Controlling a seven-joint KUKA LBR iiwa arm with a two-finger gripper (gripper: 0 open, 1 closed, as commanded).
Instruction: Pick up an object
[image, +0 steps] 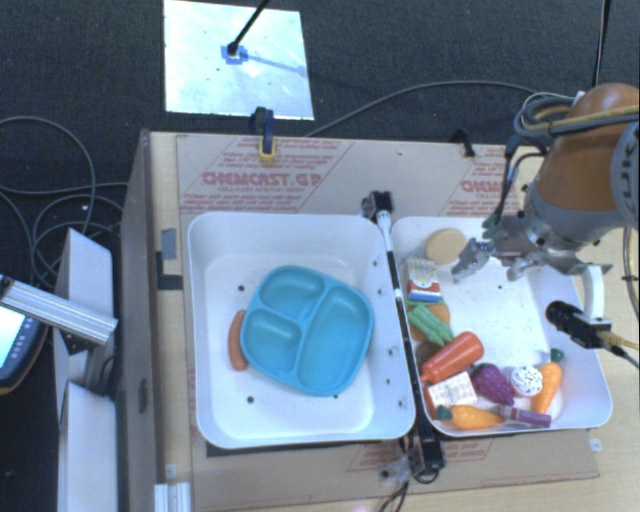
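Observation:
My gripper (495, 262) hangs over the back of the right bin (585, 405), open with nothing between its fingers. Just left of it lie a tan round bun (445, 243) and a small white carton (424, 282) with red and blue print. Toward the front of this bin are a green vegetable (430, 322), a red-orange carrot-shaped piece (452, 357), purple grapes (490, 382), a white ball (527, 380), an orange carrot (548, 386), a small box (452, 392) and a pink stick (525, 414).
The left bin (215, 260) holds a blue divided plate (305, 328) with an orange sausage (237, 340) at its left side. A black clip (378, 205) sits where the two bins meet at the back. The bare white floor of the right bin (505, 310) lies under the gripper.

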